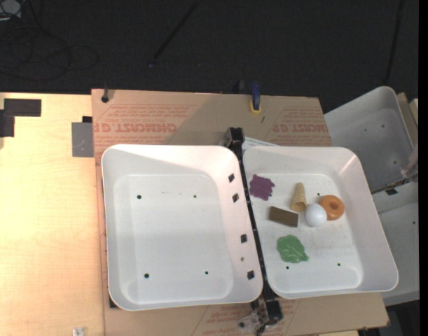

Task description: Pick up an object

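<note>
The camera view looks down at a slant on the worktop, a pale wood surface with a sheet of brown cardboard laid under two shallow white bins. The left bin and the right bin sit side by side, touching along a shared seam held by small black clips, which probably keeps them from sliding apart during grasp attempts.

All the candidates for picking lie in the right bin, grouped toward its upper middle. A purple lump sits nearest the seam. Just below and to its right lies a brown block. A tan cone lies beside it, its lower end close to a white ball, and an orange ring touches that ball on the far side. A green lump lies apart from the others, lower in the bin, so it looks the easiest to reach cleanly.

As for the tool, I cannot tell whether it is apart or together, and nothing has been lifted yet
</note>
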